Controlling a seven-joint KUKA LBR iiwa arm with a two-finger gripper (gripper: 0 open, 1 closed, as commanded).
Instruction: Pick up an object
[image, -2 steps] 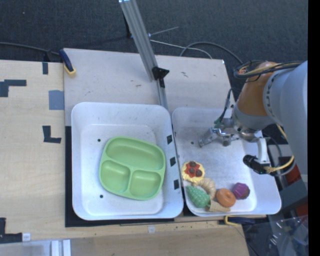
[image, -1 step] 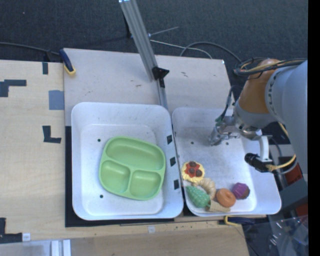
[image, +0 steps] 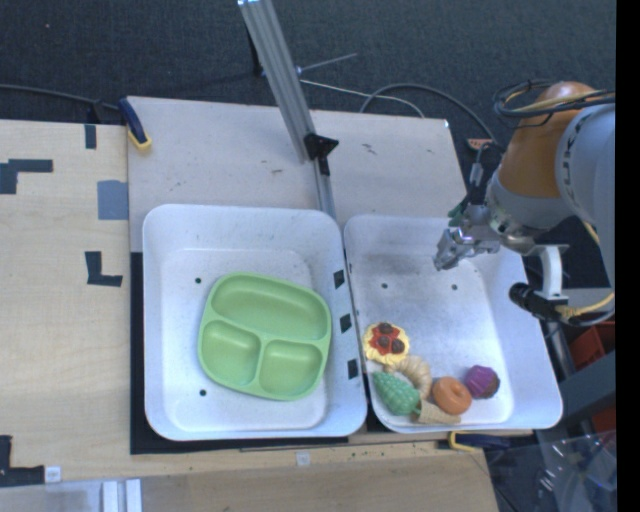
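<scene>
Arm reaching in from my right, grey with its orange band bent over the bench's upper right corner, wrist angled down and to the left. I see the gripper hanging over the upper right part of the right bin, tips pointing toward the bin floor. From this slant I cannot tell how far the fingers are spread; nothing shows between them.

The toys lie well apart from the gripper, bunched in the right bin's lower end: a yellow and red flower-like piece, a green corn-like piece just below it, a tan ring-shaped piece touching both, an orange round piece and a purple one just beside it.

In the left bin I see a green divided plate lying flat, three compartments facing up.

Both bins sit side by side on a pale board. A metal pole slants down to the seam between the bins. Light wood tabletop with dark tape marks runs to the left, and dark carpet with thin cables lies along the top.
</scene>
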